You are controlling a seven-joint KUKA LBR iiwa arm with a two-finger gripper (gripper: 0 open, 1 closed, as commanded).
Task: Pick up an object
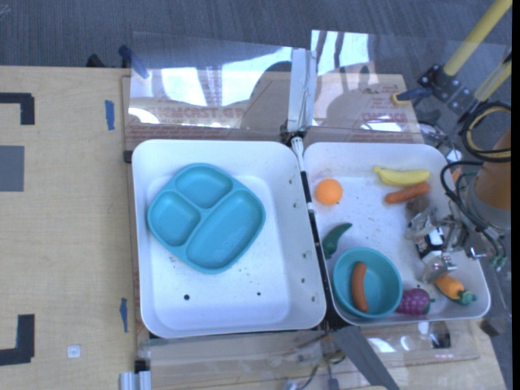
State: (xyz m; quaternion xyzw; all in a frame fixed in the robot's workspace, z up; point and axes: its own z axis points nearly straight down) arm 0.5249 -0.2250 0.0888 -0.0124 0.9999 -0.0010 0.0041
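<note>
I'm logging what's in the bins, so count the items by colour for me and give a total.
Blue: 2, divided plate, bowl
Orange: 4, ball, carrot, sausage in the bowl, small carrot
Yellow: 1, banana
Green: 1, pepper
Purple: 1, grapes
Total: 9

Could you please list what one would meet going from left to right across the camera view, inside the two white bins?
Blue divided plate → orange ball → green pepper → blue bowl holding a sausage → purple grapes → end effector → carrot. The banana and the other sausage overlap this span, so I leave them out.
</note>
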